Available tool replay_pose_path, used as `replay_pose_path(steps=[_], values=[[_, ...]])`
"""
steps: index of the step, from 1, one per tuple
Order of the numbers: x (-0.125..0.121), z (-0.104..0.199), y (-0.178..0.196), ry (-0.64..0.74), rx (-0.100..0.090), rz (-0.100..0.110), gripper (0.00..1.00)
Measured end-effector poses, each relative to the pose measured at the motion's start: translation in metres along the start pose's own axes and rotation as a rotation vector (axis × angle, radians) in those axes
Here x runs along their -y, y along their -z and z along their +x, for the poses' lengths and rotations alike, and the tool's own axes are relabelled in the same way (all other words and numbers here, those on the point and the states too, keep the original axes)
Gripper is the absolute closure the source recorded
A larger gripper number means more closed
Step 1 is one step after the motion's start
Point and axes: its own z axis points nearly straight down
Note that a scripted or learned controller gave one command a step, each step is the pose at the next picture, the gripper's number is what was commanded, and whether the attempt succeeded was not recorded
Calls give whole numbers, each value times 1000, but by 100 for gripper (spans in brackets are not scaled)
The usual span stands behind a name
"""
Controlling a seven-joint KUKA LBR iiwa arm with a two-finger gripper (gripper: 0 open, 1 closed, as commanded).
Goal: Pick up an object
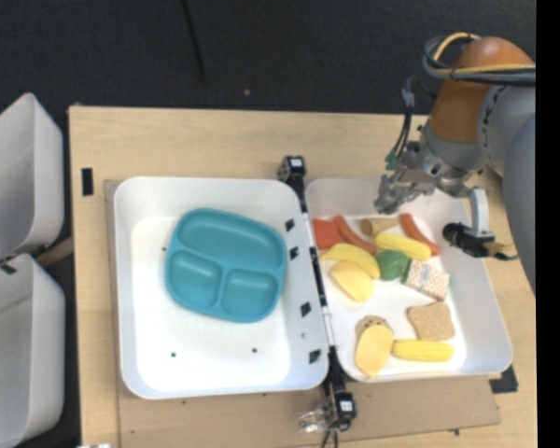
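Hovering over the right bin's back corner, pincer above toy food; grip state impossible to tell. Nearest: red sausage, likely light, stiff, slick plastic. Best pinched across its narrow middle.

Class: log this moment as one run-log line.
grey two-finger gripper: above right white bin, far end | holding: nothing seen | nearest: orange sausage-shaped toy | left bin: teal divided plate

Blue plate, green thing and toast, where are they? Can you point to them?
Blue plate (226,266), camera view, on its middle ridge, in the left bin.
Green thing (392,266), camera view, on its top, among the yellow food.
Toast (432,321), camera view, on its flat brown face.
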Motion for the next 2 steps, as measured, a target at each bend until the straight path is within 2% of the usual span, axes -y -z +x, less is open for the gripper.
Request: replay_pose_path(steps=[1,2], values=[[-4,-9,61,-2,1,-2,100],[-5,-10,89,1,0,1,100]])
